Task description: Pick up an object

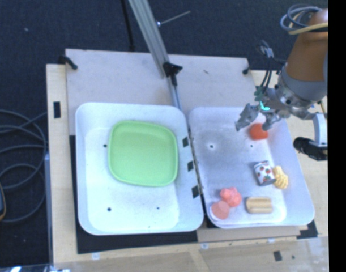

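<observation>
Even overhead light, soft shadows, white bins (88,152) near glare — mild blur, low resolution, dark surrounding floor

A robotics lab — bench (122,69) with paired white bins (85,152), loose cables (20,135).

No text, label, brand, number or sign can be read. A red-and-white pattern is carried by a small block (264,173) near the right edge of the right bin (218,130), but it is too small and blurred for any marks to be made out.
</observation>
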Motion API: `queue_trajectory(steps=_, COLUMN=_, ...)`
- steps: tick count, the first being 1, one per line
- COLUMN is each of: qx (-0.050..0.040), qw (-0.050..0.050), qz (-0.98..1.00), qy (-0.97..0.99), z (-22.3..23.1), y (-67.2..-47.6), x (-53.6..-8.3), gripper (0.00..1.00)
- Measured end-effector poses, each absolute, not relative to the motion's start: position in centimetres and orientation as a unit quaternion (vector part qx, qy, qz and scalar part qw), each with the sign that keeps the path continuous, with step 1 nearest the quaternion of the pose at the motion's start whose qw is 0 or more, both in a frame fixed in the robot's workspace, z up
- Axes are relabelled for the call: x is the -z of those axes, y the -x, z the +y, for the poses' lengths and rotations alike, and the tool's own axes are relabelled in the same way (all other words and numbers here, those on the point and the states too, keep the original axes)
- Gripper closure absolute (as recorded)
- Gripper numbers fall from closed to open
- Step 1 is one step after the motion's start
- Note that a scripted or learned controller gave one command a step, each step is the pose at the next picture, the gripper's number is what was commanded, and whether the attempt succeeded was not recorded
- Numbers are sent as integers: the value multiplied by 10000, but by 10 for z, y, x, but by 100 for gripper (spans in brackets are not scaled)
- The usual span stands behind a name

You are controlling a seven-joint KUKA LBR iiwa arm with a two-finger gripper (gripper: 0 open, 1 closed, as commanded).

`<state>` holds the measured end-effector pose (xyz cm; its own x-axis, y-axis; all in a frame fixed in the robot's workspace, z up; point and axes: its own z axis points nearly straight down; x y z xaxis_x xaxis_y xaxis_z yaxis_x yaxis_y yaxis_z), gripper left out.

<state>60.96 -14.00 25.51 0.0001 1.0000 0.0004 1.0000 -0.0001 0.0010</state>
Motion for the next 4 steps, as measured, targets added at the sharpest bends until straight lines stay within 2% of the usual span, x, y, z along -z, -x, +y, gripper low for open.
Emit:
queue_trajectory(steps=1, qx=-5, qw=2, qz=7071, qy=-7072, z=-140, y=-610, x=-255, gripper=0)
queue_trajectory(steps=2, qx=12, qw=-7, qz=7069, qy=-7074, z=-142, y=-609, x=-213, gripper=0)
queue_trajectory(steps=4, qx=14, qw=-11, qz=7068, qy=-7075, z=-145, y=-603, x=-99, gripper=0)
